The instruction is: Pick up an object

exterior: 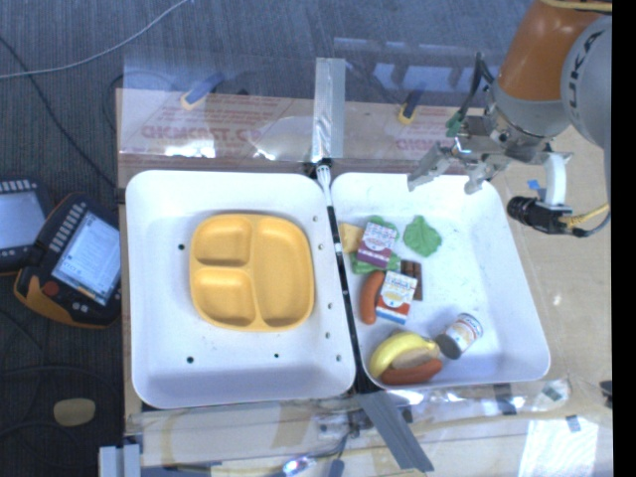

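pick not begun: gripper high over right bin, holding nothing

gripper (450, 174) sits at the 12 o'clock edge of the right bin (517, 266), above the far rim. two fingers splayed wide apart, one pointing toward 8 o'clock, the other toward 6; nothing between them. arm's orange band (542, 23) off at 1 o'clock.

objects all lie on the bin floor, untouched as far as the view shows. green leaf-shaped piece (423, 236) nearest the gripper, at about its 6 o'clock. small pink-and-white packet (379, 242) just beside the leaf at its 9 o'clock. red sausage (370, 297) and white carton (397, 298) touching, mid-bin. small can (460, 334) on its side toward 5 o'clock. banana (398, 348) at the bin's 7 o'clock corner, resting against something red beneath it.

left bin (159, 266) carries a yellow compartment tray (252, 270), nothing in it.

judgement: no part of the pick is done. left: choose a target, descend, close, lift. the leaf looks the shortest reach.
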Robot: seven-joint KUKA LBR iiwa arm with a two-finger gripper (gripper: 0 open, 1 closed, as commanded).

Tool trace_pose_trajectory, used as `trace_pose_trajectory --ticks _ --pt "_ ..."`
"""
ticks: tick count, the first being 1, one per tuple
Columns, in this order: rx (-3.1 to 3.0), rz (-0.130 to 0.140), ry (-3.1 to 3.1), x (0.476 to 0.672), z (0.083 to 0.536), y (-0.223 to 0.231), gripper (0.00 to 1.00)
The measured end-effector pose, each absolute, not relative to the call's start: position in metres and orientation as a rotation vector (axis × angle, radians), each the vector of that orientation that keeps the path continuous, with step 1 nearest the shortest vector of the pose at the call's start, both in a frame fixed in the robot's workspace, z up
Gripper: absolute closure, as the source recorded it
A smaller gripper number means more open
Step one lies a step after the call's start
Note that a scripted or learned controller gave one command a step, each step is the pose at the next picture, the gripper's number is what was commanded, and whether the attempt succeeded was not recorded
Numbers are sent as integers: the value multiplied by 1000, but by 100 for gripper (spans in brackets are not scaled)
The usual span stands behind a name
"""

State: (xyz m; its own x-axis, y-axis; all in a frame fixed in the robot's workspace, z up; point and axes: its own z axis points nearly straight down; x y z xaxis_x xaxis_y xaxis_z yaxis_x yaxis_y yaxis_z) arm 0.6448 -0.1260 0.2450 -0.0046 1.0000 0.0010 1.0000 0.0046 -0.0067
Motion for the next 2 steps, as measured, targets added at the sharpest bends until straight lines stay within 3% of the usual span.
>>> trace_pose_trajectory --ticks 1,2 --pt "-2305 -3 -2141 624 97 -141 0" --pt "-2230 1 -2213 648 211 -130 0"
